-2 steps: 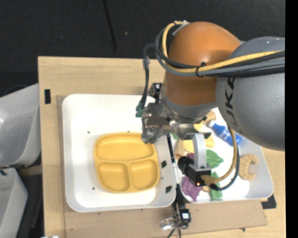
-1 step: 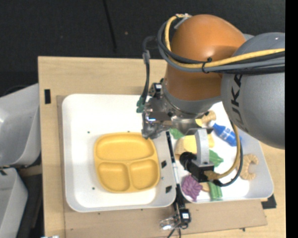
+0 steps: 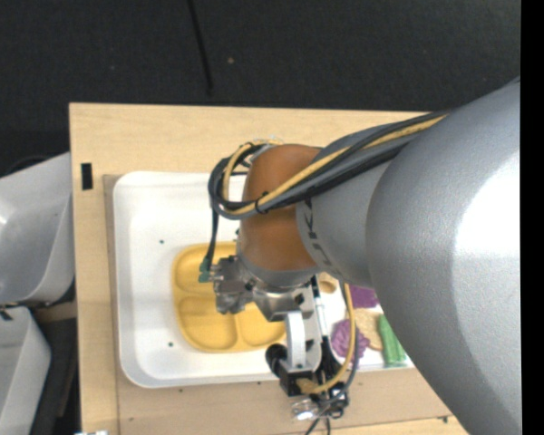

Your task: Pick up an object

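A yellow, lobed, shallow moulded thing (image 3: pixel 199 320) lies in the middle of the white bin (image 3: pixel 140 270). My gripper (image 3: pixel 228 290) is low over the yellow thing's right part, under the orange band of the wrist, and the wrist hides how it meets the yellow thing. At the bin's right side lie a purple thing (image 3: pixel 344 338) and a green stick-like thing (image 3: pixel 390 343), both partly covered by the arm.
The grey arm covers the right half of the bench (image 3: pixel 163 139) and whatever lies there. A pale white casing (image 3: pixel 27 234) stands off the bench's left edge. The bin's left part shows bare white floor.
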Action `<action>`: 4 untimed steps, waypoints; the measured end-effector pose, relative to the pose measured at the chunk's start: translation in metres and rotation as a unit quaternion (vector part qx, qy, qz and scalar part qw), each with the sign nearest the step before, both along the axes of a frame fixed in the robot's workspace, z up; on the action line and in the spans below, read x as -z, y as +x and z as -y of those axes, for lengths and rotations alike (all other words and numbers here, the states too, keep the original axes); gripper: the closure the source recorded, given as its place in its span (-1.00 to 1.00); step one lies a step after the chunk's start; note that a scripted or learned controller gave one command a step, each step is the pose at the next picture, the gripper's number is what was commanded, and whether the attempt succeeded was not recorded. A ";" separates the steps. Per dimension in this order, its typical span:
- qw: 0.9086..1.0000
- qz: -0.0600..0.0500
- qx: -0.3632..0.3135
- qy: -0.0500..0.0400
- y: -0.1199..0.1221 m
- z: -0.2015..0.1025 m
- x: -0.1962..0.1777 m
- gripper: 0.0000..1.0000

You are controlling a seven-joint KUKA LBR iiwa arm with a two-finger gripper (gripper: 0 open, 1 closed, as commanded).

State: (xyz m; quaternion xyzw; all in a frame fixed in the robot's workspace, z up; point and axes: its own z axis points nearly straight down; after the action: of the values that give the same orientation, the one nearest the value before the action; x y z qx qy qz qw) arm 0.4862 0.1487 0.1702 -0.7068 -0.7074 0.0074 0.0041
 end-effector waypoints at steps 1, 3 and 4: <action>1.000 0.012 -0.003 0.005 0.004 -0.044 -0.113 1.00; 1.000 0.014 -0.003 0.006 0.004 -0.075 -0.235 1.00; 1.000 0.000 0.004 -0.002 0.008 -0.009 -0.041 1.00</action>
State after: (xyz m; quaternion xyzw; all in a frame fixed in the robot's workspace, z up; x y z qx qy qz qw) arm 0.4947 0.1582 0.2112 -0.7093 -0.7049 0.0086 0.0028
